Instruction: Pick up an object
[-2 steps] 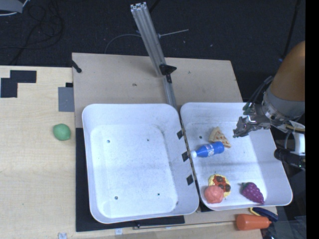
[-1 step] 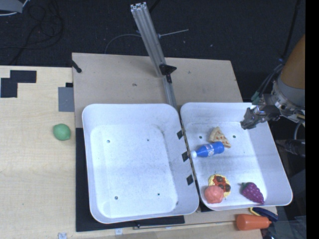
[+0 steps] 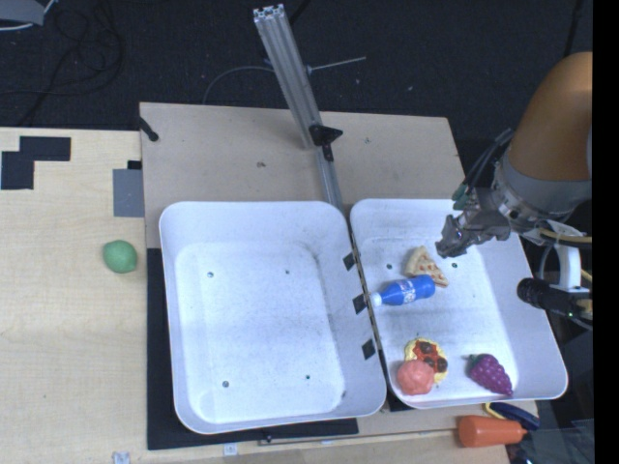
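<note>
**Toy food waits in the right bin**

Wood makes up the surface [image 3: 58, 288], and dark floor with cables lies behind it. Far to the left sits a small green ball [image 3: 120, 256], alone on the wood. Next comes the left bin [image 3: 174, 222], white and shallow. A silver metal bar [image 3: 295, 75] leans up behind the two bins.

Then comes the right bin [image 3: 542, 356], where the toys are. A blue bottle [image 3: 406, 291] lies on its side near the middle. Just above it is a pizza slice [image 3: 426, 266]. At the front edge sit a red and yellow toy [image 3: 421, 366] and some purple grapes [image 3: 489, 373]. An orange thing [image 3: 488, 430] lies outside, in front of the bin.

The tool [image 3: 452, 244] hangs just beside the pizza slice, up and to the right. I cannot tell if it is wide or narrow, and I see nothing held in it.

The toys look small and light. I think they are hard, smooth plastic, so they may slip. The bottle is round and could roll. Grabbing it across its middle seems best.
</note>
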Available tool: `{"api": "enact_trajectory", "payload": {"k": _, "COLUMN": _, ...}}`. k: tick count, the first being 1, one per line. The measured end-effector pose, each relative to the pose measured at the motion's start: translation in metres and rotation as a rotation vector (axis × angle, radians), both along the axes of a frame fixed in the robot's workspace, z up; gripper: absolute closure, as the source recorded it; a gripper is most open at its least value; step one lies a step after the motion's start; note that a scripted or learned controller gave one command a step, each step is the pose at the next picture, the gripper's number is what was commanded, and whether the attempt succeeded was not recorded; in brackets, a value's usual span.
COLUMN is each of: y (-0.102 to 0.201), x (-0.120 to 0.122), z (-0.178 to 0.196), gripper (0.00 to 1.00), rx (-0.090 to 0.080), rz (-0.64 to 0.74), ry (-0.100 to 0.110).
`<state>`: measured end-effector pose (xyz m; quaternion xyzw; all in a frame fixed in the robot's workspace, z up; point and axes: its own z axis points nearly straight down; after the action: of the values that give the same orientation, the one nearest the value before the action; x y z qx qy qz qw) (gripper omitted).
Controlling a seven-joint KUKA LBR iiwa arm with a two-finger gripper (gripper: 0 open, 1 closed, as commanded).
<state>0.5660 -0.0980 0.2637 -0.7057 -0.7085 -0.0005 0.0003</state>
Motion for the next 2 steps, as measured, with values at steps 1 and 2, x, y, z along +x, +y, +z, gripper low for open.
{"api": "enact_trajectory", "payload": {"k": 1, "y": 0.046, "x": -0.009, "z": -0.016, "gripper": 1.0, "rx": 0.0, "rz": -0.001, "ry": 0.002}}
{"api": "enact_trajectory", "payload": {"k": 2, "y": 0.092, "x": -0.016, "z": -0.011, "gripper": 1.0, "rx": 0.0, "rz": -0.001, "ry": 0.0}}
